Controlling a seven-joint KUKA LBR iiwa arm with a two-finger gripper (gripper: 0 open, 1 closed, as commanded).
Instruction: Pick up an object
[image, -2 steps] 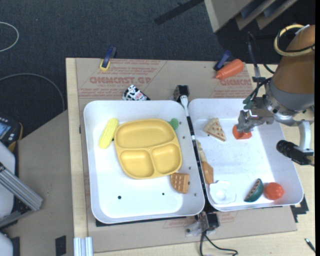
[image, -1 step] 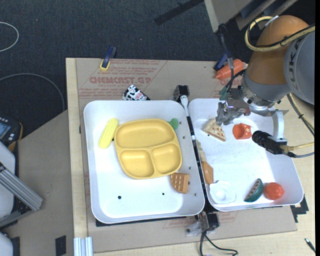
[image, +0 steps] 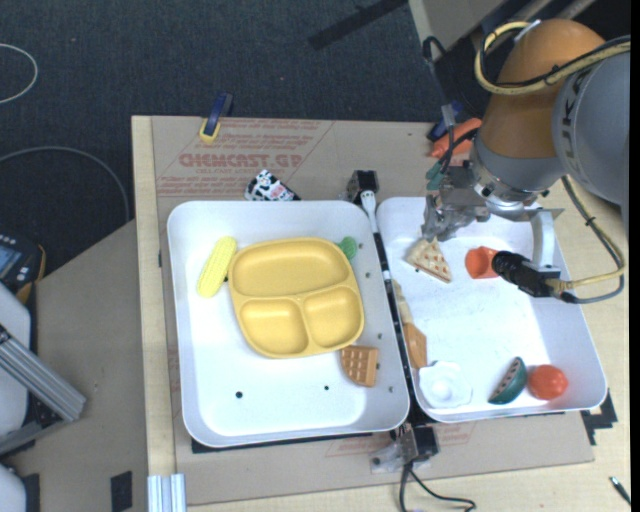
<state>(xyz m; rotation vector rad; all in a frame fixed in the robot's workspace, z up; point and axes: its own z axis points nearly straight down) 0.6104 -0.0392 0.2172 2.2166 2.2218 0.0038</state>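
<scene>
My gripper (image: 438, 232) hangs over the far left part of the right bin (image: 575, 330), coming down from the grey and orange arm at the upper right. Right below it, touching or nearly touching its tip, lies a tan triangular waffle piece (image: 430, 262). To the right of that piece sits a small orange cup (image: 480, 262). Near the bin's front are a watermelon slice (image: 508, 382), a red-orange ball-like fruit (image: 547, 380), a white item (image: 445, 385) and a brown piece (image: 415, 345) by the left wall.
The left bin (image: 190, 340) holds a yellow divided plate (image: 297, 295), a corn cob (image: 215, 265), a green bit (image: 347, 247) and a square waffle (image: 360, 365). A black-and-white toy (image: 270, 187) and a yellow clamp (image: 213, 120) lie behind it. A black cable fitting (image: 520, 272) juts over the right bin.
</scene>
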